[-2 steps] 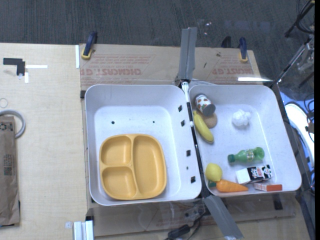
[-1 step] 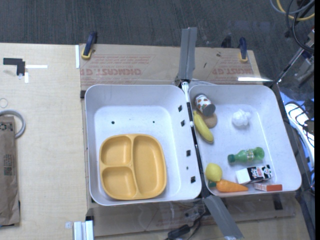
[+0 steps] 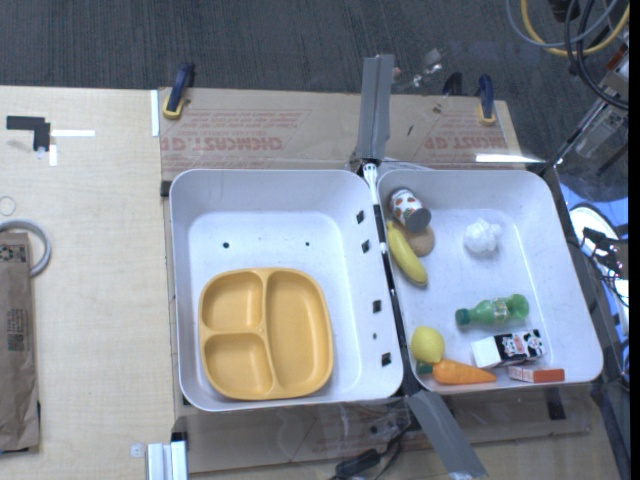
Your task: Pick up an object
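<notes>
The right bin (image 3: 545, 218) holds several objects. A small printed can (image 3: 409, 209) lies at its far left, with a brown round item (image 3: 422, 241) just under it and a banana (image 3: 406, 255) along the left wall. A crumpled white ball (image 3: 482, 237) sits toward the back right. A green bottle (image 3: 492, 312) lies on its side in the middle. Near the front are a lemon (image 3: 427, 344), a carrot (image 3: 462, 373), a small black-and-white carton (image 3: 508, 348) and a flat red-and-white piece (image 3: 536, 375).
The left bin (image 3: 190, 228) holds a yellow three-compartment plate (image 3: 266, 331). Cardboard (image 3: 300, 133) lies behind the bins, clamped at two corners. Cables (image 3: 585, 18) and equipment crowd the far right. A brown paper bag (image 3: 15, 328) lies on the bench at the left.
</notes>
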Controlling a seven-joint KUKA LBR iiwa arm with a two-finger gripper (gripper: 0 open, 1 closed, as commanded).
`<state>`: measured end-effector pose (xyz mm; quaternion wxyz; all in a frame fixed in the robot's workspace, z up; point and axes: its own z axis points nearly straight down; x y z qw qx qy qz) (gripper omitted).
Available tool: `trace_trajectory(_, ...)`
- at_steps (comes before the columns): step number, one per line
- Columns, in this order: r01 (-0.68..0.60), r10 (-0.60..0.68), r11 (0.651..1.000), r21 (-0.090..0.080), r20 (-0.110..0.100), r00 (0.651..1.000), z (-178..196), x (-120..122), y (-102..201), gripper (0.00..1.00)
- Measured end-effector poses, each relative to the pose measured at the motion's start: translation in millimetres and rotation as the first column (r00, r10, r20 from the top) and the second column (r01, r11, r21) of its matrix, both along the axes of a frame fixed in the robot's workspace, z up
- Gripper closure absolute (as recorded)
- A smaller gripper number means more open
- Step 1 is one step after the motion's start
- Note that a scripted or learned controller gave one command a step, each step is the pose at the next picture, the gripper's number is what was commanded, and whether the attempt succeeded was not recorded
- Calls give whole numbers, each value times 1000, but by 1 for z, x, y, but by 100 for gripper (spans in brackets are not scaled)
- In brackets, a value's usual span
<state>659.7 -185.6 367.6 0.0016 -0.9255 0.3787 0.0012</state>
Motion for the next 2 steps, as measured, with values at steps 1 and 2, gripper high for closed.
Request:
trace_trajectory(1, -362, 362, 932, -1, 3, 932, 8, 0, -30, 100)
trace_trajectory(2, -530, 530, 848, 0, 3, 848, -19, 0, 11, 100)
